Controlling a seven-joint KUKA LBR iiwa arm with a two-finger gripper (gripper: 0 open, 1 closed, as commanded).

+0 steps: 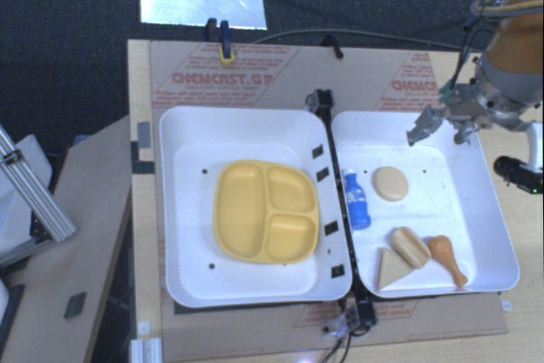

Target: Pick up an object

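The tool [442,125] hangs above the far edge of the right bin [476,183], at the end of the grey arm [514,55] that enters from the right. Its two fingers are spread apart with nothing between them; one fingertip [420,132] points down toward the bin's far left area.

Right bin contents: a round beige disc [391,183] lies flat near the middle, well apart from the tool. A small blue bottle [355,200] lies just beside the bin's left wall, cap toward the far side. Toward the near edge, a tan bread roll [410,246] rests against a pale wedge [391,269], the two touching. Just to the right of the roll lies a brown drumstick-shaped piece [447,258], thick end close to the roll, thin end pointing to the near right corner.

Left bin [187,149] contents: a yellow divided plate [265,210] with three compartments, lying flat near the centre.

Both bins sit side by side on a cardboard sheet [255,76] with red print, on the tabletop [93,183]. A yellow and blue clamp [224,42] sits at the sheet's far edge
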